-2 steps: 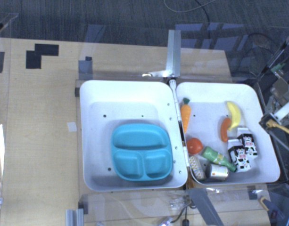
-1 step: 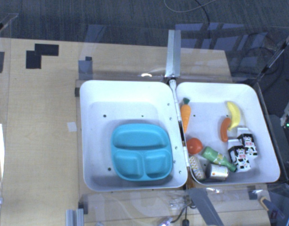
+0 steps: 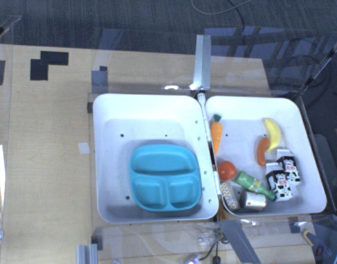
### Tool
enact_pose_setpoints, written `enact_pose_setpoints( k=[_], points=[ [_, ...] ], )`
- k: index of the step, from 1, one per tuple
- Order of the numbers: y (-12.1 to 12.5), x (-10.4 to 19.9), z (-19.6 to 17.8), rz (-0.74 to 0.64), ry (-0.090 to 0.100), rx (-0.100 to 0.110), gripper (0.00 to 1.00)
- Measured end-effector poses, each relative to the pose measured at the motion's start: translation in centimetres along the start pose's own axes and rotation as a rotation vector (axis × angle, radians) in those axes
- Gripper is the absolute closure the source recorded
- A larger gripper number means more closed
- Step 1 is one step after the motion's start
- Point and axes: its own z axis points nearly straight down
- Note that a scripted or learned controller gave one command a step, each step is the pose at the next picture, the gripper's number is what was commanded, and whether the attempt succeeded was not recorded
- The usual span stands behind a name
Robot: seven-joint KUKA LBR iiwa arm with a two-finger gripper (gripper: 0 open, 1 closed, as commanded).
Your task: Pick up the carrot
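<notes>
Grey-blue shape (image 3: 327, 245) at the lower right corner, small orange bit (image 3: 307, 236) just beside it on its left. Cannot tell whether either is part of the arm. Too cropped and blurred to read any pose.

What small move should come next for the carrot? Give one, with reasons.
Probably bring the arm in over the right-hand white bin and centre it above the orange carrot with the green top. The carrot lies untouched against the bin's left wall, near the far end, apart from the red tomato closer to the camera.
</notes>
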Motion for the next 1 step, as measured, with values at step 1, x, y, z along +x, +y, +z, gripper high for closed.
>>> enact_pose_setpoints(
  k=[1],
  points=[
    [0.02, 0.0, -1.51, -0.365, 0.0, -0.001, 1.0]
  ],
)
